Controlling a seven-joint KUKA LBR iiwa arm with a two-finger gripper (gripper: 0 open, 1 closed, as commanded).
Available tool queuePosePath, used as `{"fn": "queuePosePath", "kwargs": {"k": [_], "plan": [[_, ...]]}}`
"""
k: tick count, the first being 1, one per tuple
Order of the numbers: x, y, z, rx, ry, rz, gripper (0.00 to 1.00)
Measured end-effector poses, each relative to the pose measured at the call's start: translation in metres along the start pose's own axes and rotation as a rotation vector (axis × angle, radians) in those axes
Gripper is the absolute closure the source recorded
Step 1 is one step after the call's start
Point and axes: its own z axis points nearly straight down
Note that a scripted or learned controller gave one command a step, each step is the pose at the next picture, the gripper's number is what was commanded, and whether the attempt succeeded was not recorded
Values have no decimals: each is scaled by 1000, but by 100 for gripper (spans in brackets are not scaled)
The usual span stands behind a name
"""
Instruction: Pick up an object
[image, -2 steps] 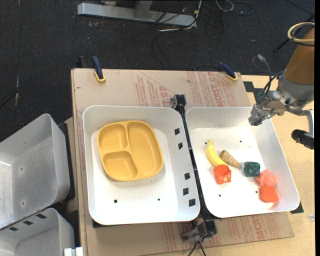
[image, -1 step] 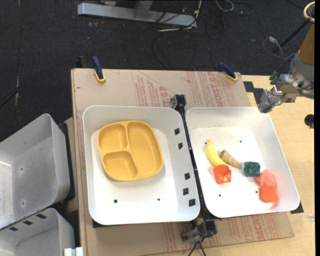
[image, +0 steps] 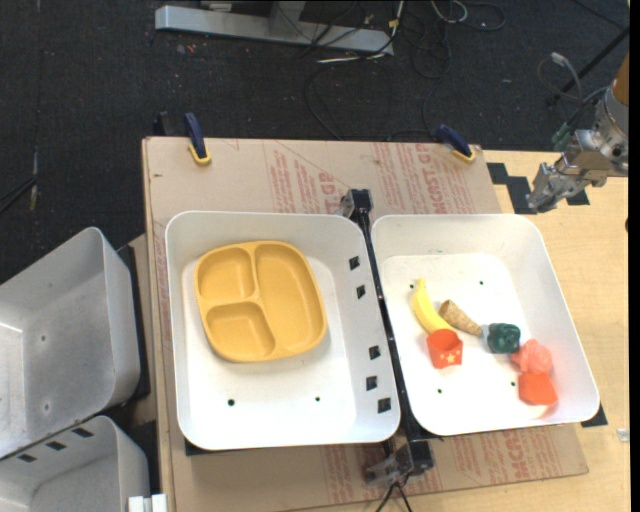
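Banana (image: 426, 307) in rt bin, well apart from pincer (image: 548, 192).

two shallow white bins sit side by side on the counter (image: 250, 165). the left bin (image: 180, 300) holds a yellow divided plate (image: 262, 300) with three compartments, lying flat. the right bin (image: 535, 255) holds a cluster of small things: a yellow banana (image: 425, 307) touching a tan cone-shaped piece (image: 462, 318), a red block (image: 445, 349) just below them, a dark green piece (image: 503, 337), then a pink lump (image: 534, 356) and an orange-red lump (image: 538, 389) toward the bin's right wall. the claw (image: 548, 192) hangs above the counter, past the right bin's far right corner, well apart from the things.
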Motion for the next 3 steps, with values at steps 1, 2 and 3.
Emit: {"fn": "queuePosePath", "kwargs": {"k": [1,2,3], "plan": [[48,-24,2,9,3,-1,100],[99,-45,20,10,4,-2,100],[143,-64,36,11,4,-2,100]]}}
